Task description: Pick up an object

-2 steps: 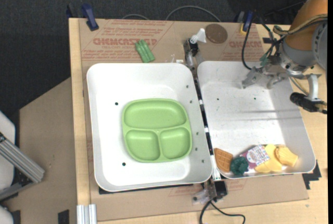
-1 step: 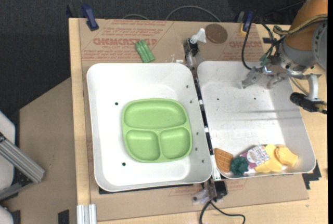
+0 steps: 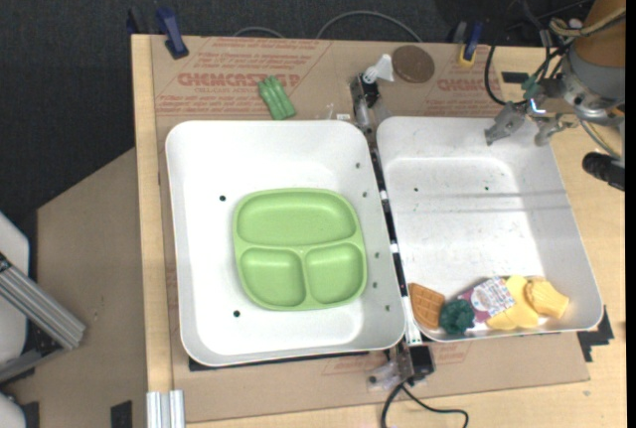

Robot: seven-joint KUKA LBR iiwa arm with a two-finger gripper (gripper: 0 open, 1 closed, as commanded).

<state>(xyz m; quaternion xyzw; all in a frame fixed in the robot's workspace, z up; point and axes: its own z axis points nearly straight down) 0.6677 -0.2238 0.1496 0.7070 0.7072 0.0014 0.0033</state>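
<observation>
A: Where are the things to pick lying?

B: They are all sitting bunched in the near corner of the right shallow white plastic bin [image 3: 467, 208]: a tan waffle-like wedge [image 3: 425, 304], a dark green broccoli-like toy [image 3: 457, 317], a small white and pink packet [image 3: 493, 295], a yellow curved piece [image 3: 509, 317] and an orange-brown round piece [image 3: 546, 297]. They are touching one another and pressing against the near wall.

A: And the arm?

B: The grey arm is reaching in from the right, with its hand [image 3: 522, 123] hovering over the far right rim of that bin, well apart from the pile. Its two fingers are looking spread and released, with nothing between them.

A: How should it be going about this?

B: I am judging it should be travelling toward the near edge, coming down straight, and aiming at a piece on the outside of the cluster, perhaps the waffle wedge or the orange-brown piece, since the wall is crowding the others. The left bin's green three-compartment plastic tray [image 3: 298, 247] is looking too wide for those fingers.
</observation>
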